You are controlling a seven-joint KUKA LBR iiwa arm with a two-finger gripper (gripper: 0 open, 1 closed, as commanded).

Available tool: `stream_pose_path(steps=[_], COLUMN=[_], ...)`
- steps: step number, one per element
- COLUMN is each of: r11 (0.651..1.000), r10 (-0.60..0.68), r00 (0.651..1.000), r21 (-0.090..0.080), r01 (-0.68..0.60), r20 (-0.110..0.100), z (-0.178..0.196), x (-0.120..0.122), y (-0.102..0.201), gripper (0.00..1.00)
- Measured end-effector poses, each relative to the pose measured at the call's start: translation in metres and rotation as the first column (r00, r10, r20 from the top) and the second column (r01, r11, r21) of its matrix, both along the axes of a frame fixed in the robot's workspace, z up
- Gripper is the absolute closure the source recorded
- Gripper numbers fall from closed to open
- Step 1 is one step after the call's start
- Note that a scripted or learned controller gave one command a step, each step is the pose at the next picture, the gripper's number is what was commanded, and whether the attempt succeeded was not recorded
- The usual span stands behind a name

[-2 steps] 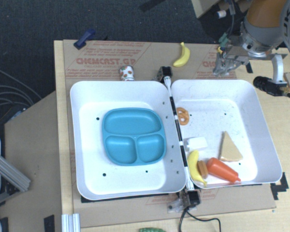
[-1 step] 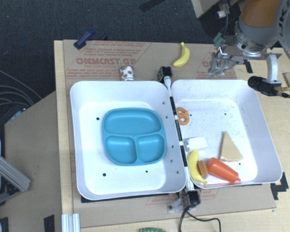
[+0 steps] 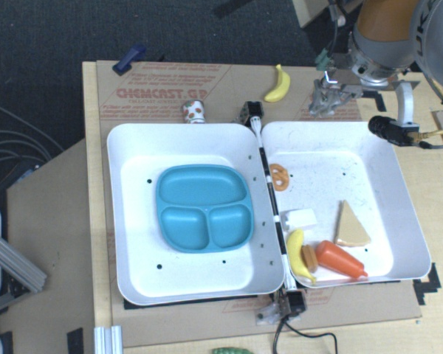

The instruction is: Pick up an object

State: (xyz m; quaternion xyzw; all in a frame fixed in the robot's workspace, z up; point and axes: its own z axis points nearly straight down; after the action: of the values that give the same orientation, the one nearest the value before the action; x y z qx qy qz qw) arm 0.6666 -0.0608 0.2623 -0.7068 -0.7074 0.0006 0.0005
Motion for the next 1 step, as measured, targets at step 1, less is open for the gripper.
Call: stream_pose_path(steps=[1], r11=[1.0], r10=[0.0], r00=[1.0], r21=[0.0], r01=[0.0], r20=[0.0], z=[-0.0018], x=[0.0], y=[0.0121], gripper=[1.0])
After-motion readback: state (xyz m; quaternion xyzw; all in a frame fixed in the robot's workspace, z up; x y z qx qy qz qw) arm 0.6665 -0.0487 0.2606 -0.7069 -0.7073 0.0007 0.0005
